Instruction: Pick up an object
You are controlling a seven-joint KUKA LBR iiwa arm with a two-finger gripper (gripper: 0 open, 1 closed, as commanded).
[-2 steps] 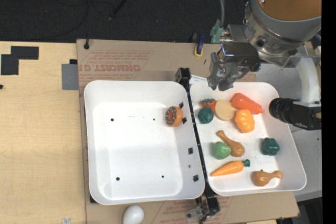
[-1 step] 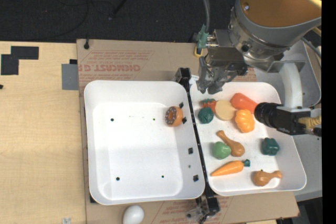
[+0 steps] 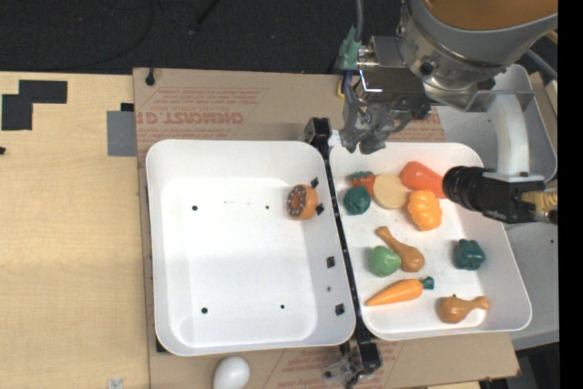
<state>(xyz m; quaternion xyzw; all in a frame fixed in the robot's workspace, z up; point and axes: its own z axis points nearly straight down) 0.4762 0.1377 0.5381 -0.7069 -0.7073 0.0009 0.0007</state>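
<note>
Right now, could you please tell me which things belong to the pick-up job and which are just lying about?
Job: end effector; toy carrot, toy drumstick, green pepper in the right bin; donut in the left bin.
Lying about: white egg outside the bins; cardboard sheet under them.

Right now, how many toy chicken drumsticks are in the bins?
2. One drumstick lies mid right bin, beside a green vegetable; the other drumstick lies near that bin's front right corner. The arm may hide others.
</note>
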